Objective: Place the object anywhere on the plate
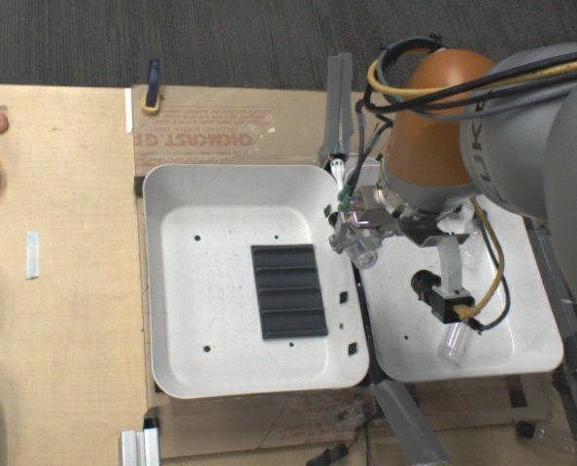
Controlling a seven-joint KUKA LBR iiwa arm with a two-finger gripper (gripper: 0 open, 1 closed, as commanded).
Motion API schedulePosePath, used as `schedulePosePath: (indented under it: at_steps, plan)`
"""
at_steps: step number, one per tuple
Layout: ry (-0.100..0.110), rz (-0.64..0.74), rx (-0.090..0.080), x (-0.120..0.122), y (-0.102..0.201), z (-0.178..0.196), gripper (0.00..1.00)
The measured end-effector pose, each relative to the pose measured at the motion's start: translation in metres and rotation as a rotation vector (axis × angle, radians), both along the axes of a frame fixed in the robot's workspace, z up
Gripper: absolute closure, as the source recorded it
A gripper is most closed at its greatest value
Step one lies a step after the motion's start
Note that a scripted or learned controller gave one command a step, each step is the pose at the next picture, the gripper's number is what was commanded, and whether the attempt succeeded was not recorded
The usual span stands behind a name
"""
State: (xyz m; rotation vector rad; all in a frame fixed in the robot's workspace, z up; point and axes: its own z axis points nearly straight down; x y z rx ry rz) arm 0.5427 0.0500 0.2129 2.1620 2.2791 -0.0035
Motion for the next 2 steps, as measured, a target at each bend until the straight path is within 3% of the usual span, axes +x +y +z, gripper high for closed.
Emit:
schedulePosePath:
  at_steps: [1,2]
  plan:
    - [0.003,0.159,0.000,-0.025,0.059,0.012,1.00]
    - [0.002,0.263,-0.001,0.065,0.087,-0.026,1.00]
